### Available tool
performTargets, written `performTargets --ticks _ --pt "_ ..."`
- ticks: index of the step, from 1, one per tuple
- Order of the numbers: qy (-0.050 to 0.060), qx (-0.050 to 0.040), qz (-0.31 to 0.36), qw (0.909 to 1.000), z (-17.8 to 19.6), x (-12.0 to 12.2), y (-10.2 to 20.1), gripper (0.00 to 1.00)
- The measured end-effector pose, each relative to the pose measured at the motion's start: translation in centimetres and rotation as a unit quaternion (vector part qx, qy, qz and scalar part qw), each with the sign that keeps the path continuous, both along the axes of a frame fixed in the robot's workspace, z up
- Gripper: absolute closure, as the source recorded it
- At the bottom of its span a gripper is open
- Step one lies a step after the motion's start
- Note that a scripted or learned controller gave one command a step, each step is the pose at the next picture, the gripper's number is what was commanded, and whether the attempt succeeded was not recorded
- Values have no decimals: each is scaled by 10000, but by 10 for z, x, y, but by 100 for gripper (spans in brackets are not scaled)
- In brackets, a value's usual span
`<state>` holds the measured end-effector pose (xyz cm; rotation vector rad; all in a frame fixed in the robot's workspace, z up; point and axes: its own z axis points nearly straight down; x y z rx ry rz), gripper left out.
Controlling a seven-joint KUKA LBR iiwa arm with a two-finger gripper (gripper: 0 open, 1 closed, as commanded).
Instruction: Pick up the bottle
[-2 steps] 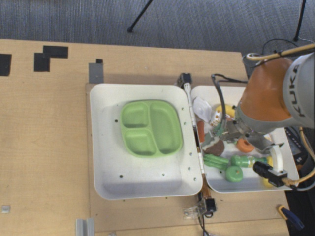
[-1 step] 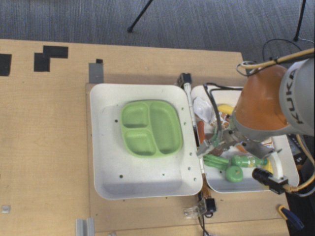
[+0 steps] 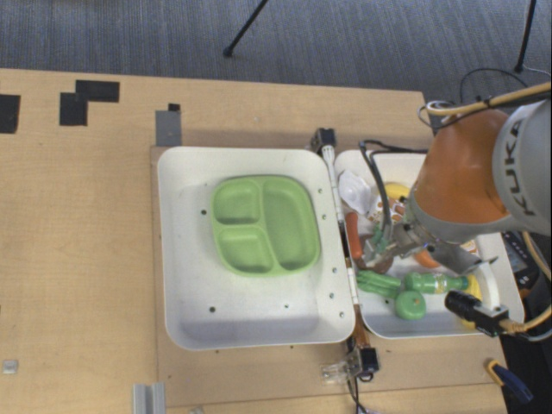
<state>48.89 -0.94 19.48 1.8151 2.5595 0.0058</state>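
The arm (image 3: 470,175) fills the right of the frame, bent low over the right bin (image 3: 373,324), with its gripper (image 3: 385,245) down in the clutter at centre right. How the gripper is set cannot be made out among the cables and objects there, and nothing can be seen held in it. The bottle (image 3: 435,281), clear green, seems to lie on its side toward the lower right of that bin, just below and right of the gripper, with a green ball (image 3: 410,305) just beside it and a green stick-like piece (image 3: 377,282) to its left. A yellow thing (image 3: 395,191) sits higher up in the bin. The left bin (image 3: 177,257) holds a green tray (image 3: 263,224). To do this step well, the gripper likely wants to shift toward the lower right, centre over the bottle's body, straddle it across its narrow width, and come down clear of the ball so that the ball is not pinched or pushed along. A lying round bottle may roll, so a centred, square close matters.
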Motion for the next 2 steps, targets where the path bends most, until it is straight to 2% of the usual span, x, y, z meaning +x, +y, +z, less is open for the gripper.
performTargets --ticks 1,2 --pt "16 3 -332 9994 8 -2 90 100" --pt "17 3 -89 10000 31 -2 133 100"
